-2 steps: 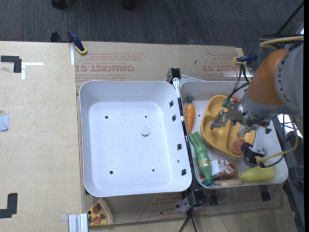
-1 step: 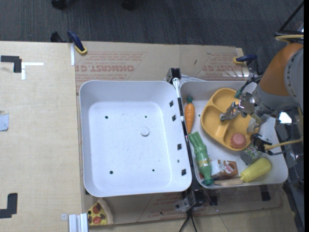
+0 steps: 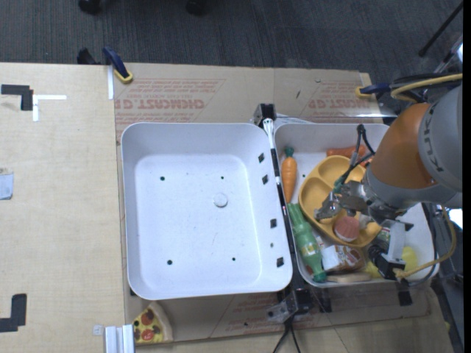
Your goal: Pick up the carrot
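The gripper [image 3: 333, 206] is seen low over the yellow divided plate [image 3: 324, 190] in the right bin [image 3: 313, 140]; whether it is spread or pressed together cannot be told, and nothing is seen held in it. The carrot [image 3: 289, 175] lies untouched along that bin's left wall, near its far corner, just beyond the green bottle [image 3: 305, 240]. A grasp could be spoiled by the wall blocking one side, or the bottle could be nudged.

light: bright, even overhead | shadows: soft, faint | glare: mild on white bins [image 3: 199, 134] | focus: slightly soft
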Controlling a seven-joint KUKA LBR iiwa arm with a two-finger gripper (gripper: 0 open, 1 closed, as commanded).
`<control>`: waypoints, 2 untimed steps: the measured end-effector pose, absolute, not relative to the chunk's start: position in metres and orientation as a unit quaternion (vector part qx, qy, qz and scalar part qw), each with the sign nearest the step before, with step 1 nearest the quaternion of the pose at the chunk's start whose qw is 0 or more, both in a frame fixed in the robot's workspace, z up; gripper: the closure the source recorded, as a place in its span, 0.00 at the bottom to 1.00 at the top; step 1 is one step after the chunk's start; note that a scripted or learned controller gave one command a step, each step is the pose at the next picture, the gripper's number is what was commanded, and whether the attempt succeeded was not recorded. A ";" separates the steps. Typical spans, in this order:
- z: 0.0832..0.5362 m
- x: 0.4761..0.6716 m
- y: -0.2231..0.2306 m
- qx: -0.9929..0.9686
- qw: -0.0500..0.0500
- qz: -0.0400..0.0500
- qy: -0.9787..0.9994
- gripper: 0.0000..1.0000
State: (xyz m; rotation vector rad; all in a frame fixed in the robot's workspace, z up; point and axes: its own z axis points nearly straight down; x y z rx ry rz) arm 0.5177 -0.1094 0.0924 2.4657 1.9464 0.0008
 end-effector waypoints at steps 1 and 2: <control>0.104 0.521 -0.112 0.786 0.004 0.003 0.618 1.00; 0.103 0.521 -0.111 0.786 0.003 0.003 0.618 0.00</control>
